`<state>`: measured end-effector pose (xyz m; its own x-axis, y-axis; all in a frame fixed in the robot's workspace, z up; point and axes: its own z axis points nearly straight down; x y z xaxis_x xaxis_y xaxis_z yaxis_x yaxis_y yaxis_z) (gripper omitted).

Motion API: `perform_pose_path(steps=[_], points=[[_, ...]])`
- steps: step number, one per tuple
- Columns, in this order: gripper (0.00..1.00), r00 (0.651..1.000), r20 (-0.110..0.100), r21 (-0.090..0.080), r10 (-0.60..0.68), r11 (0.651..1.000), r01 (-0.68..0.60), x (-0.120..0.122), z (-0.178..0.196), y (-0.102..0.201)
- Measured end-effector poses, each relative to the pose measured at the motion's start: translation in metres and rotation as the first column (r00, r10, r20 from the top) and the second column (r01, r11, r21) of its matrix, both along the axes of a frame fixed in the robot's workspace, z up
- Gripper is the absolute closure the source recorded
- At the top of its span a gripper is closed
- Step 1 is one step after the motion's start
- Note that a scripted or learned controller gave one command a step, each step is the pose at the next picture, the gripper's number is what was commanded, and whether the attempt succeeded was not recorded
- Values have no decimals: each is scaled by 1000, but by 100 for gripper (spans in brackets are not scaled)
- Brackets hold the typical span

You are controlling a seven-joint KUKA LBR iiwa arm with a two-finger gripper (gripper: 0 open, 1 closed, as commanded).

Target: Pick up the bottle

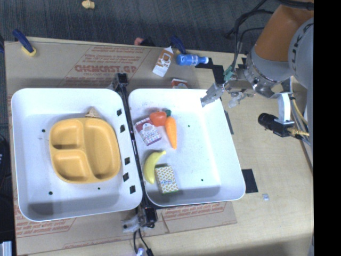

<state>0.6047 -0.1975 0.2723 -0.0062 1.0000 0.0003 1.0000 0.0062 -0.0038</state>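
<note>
Jaws: the gripper (212, 96) hangs over the far right corner of the right bin (226, 159), its grey fingers pointing left and downward; whether they are spread or pressed together cannot be told, and nothing shows between them.
Arm: grey, with an orange band (281, 24) above the wrist, it reaches in from the counter's right edge, with black cables looping near its wrist.
Bottle: a small blue bottle (191, 60) lies on its side on the counter's far edge, beyond the right bin's far rim, well apart from the gripper and outside both bins.
Near the bottle: a small white and brown carton (163, 62) lies just to its left on the brown cardboard sheet (109, 63) under the bins.
Right bin contents: a carrot (171, 132) lies with a red tomato-like piece (157, 118) at its far end; a red and white packet (148, 131) sits just beside them to the left. Nearer the front, a banana (151, 165) curves along the bin's left wall, and a green and white box (167, 179) touches it on the right.
Left bin: the left bin (32, 196) holds a yellow divided tray (84, 149), set towards its middle.
Counter edges: a blue and yellow clamp (24, 42) grips the far left corner; black clips (122, 82) join the two bins along their shared wall.
</note>
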Motion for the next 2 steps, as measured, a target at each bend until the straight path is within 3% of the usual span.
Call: perform_pose_path(steps=[1, 2], points=[[100, 1000, -2, 0, 5, 1000, -5, 0, 10, 1], [100, 994, 1, 0, 110, 994, -110, -60, -3, -14]])
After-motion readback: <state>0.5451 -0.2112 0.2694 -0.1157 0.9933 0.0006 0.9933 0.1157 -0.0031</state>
